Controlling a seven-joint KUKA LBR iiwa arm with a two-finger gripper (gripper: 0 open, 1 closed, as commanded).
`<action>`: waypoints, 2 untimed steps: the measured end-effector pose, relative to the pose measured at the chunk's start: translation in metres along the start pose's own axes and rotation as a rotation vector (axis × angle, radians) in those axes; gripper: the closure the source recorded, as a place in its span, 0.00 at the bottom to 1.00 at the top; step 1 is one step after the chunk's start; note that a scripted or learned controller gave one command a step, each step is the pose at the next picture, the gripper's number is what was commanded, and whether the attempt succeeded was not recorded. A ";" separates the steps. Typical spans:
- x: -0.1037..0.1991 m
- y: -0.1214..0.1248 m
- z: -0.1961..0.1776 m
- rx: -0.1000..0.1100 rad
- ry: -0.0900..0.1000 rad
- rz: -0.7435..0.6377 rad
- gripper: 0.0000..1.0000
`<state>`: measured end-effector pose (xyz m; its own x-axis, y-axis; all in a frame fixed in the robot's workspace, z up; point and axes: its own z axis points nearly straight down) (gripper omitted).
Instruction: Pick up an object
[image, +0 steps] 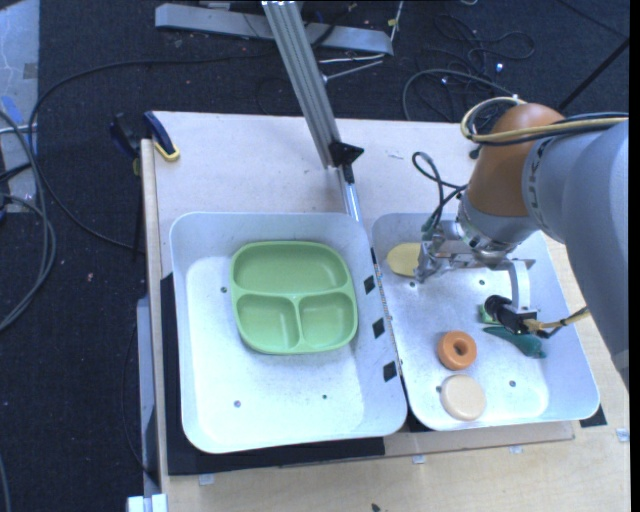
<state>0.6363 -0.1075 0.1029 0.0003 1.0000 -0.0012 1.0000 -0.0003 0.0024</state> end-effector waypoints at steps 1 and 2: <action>-0.006 0.001 -0.062 -0.003 0.000 0.001 1.00; -0.009 0.012 -0.120 -0.005 0.000 -0.002 1.00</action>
<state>0.6477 -0.1166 0.2231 -0.0019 1.0000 -0.0016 1.0000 0.0020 0.0073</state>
